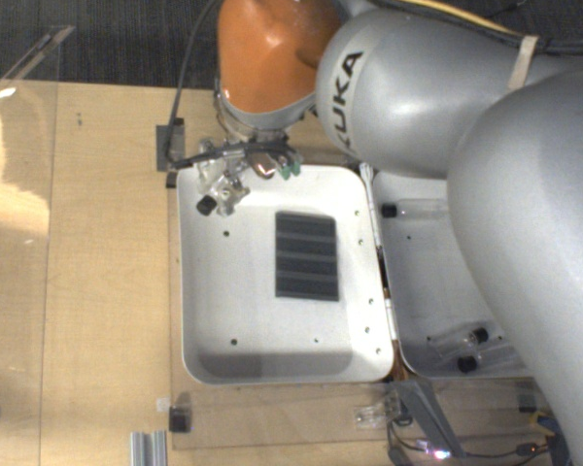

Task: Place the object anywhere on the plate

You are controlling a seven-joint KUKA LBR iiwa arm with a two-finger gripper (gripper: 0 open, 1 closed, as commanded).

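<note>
1. Looking down from the overhead camera, I see the gripper (235, 178) at the left bin's (204, 289) far corner; whether it's parted or clamped, I cannot tell.
2. Dark ridged plate (306, 255) sits bare mid-bin; I can't make out the object, so placement remains.

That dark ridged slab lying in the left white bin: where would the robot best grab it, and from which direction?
Probably from straight above, jaws closing across its two long edges near the middle. The dark ridged slab lies flat on the left bin floor with bare floor all round, so both long sides look reachable. It is narrower than it is long, and its ridges run across the width. The gripper is at the bin's far-left corner.
</note>
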